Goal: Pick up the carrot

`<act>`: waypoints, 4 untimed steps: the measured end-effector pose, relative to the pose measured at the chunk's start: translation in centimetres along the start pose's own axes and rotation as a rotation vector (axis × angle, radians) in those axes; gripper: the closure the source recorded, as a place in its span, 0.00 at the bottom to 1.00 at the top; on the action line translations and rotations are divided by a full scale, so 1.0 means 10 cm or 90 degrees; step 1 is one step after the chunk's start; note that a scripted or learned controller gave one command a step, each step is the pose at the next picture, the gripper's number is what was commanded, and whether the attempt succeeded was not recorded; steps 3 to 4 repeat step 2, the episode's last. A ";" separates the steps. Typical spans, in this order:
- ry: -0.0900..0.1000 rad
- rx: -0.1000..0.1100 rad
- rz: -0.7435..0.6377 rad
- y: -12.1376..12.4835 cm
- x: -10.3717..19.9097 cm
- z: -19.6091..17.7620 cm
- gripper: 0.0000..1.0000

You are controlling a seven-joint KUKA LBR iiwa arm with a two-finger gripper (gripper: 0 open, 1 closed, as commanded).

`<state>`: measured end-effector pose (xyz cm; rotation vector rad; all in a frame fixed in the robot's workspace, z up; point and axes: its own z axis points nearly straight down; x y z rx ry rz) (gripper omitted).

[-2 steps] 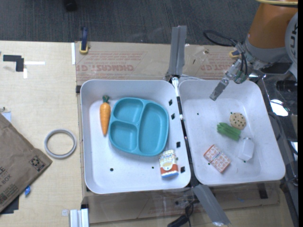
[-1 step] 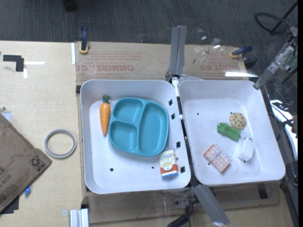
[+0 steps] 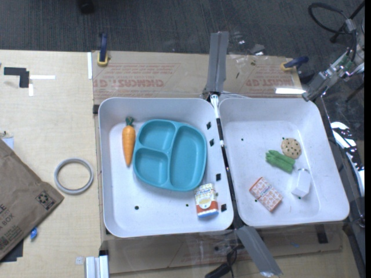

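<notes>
Tapered orange carrot (image 3: pixel 128 144), leafy green top

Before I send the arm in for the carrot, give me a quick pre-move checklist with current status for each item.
1. Carrot located: ok. The carrot lies in the left bin, green top pointing away from the camera.
2. Carrot free of other things: ok. It lies just left of the blue divided plate, a narrow gap between them.
3. Nothing on top of carrot: ok.
4. Bin wall clearance: ok; bare floor between carrot and left wall.
5. Other left-bin items out of the way: ok; the small carton sits near the front.
6. Gripper readiness: cannot tell.
</notes>
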<state>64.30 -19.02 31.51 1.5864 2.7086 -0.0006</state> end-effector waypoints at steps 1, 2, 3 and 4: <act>-0.002 -0.001 -0.001 0.01 0.00 -0.09 1.00; 0.000 0.000 -0.014 -0.40 -0.04 -0.52 1.00; 0.000 0.000 -0.014 -0.40 -0.04 -0.52 1.00; 0.000 0.000 -0.014 -0.40 -0.04 -0.52 1.00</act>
